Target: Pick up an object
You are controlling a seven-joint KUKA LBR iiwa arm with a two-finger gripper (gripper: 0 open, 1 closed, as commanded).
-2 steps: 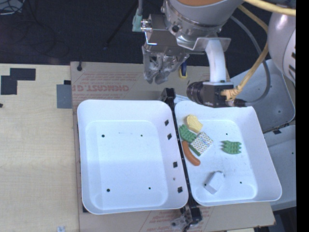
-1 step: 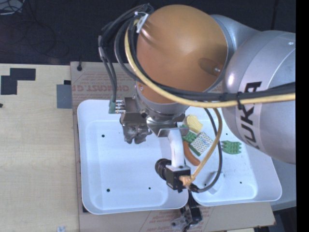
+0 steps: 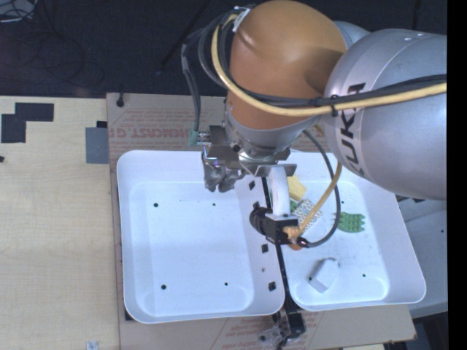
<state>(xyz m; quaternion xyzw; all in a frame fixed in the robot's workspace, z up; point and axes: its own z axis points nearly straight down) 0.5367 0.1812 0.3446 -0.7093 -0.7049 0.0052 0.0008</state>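
Note:
My gripper [image 3: 220,179] hangs over the far right corner of the left bin [image 3: 146,283], under the big orange wrist. The right bin [image 3: 408,283] holds the objects. A yellow piece [image 3: 297,189] lies at its far left, partly hidden by the arm. A green toothed object [image 3: 351,223] rests to the right of it. A pale speckled piece [image 3: 311,214] lies between them. A small white block [image 3: 323,275] sits near the front. The gripper is left of all of these, and I see nothing held in it.
The divider where the two bins meet [image 3: 270,268] runs below the wrist. The arm's grey body [image 3: 394,115] covers the far right corner of the right bin. Brown cardboard [image 3: 160,122] lies beneath the bins, with a pale bench [image 3: 51,232] to the left.

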